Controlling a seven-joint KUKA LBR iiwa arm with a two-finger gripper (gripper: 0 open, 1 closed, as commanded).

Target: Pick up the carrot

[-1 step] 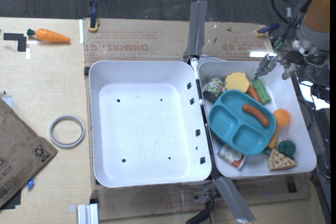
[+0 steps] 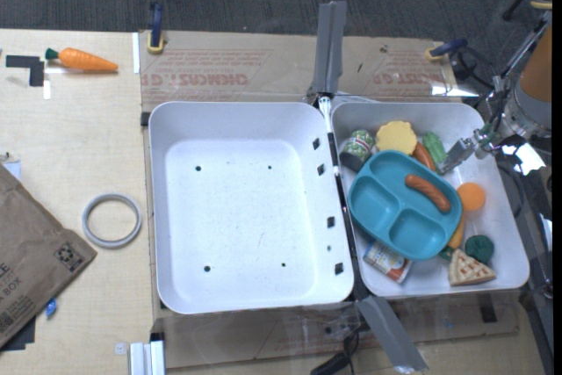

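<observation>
Plainly, the orange toy carrot with a green leafy top point(image 2: 83, 60) lies on its side on the pale wooden desk point(image 2: 79, 145). It is at the far left, well outside both bins, with its tip pointing right. Just left of it sits a black L-shaped marker point(image 2: 26, 66).

The hand point(image 2: 452, 158) is well apart from it, low over the right white bin point(image 2: 518, 259). The grey arm with its orange band point(image 2: 536, 83) comes in from the right. Whether the hand is apart or together I cannot tell, and nothing can be seen held in it.

- Just left of the hand is a slim orange-red piece point(image 2: 423, 155), partly hidden by the tray rim. Its kind is unclear.
- Next to that lies a green oblong toy point(image 2: 434, 145).
- A blue three-part plastic tray point(image 2: 395, 233) sits tilted in the right bin.
- A brown-red toy sausage point(image 2: 432, 191) rests across the tray's upper section.
- Behind the tray are a yellow scalloped toy point(image 2: 396, 136) and a green-labelled can point(image 2: 357, 145).
- To the tray's right is an orange ball point(image 2: 471, 196). Below that are a dark green round toy point(image 2: 479, 247) and a toy pizza slice point(image 2: 470, 270).
- A small printed packet point(image 2: 387, 261) pokes out from under the tray's near edge.

The left white bin point(image 2: 158, 189) touches the right one along a shared edge. On the desk left of it lie a grey tape ring point(image 2: 111, 219) and a brown cardboard box point(image 2: 35, 259).
</observation>
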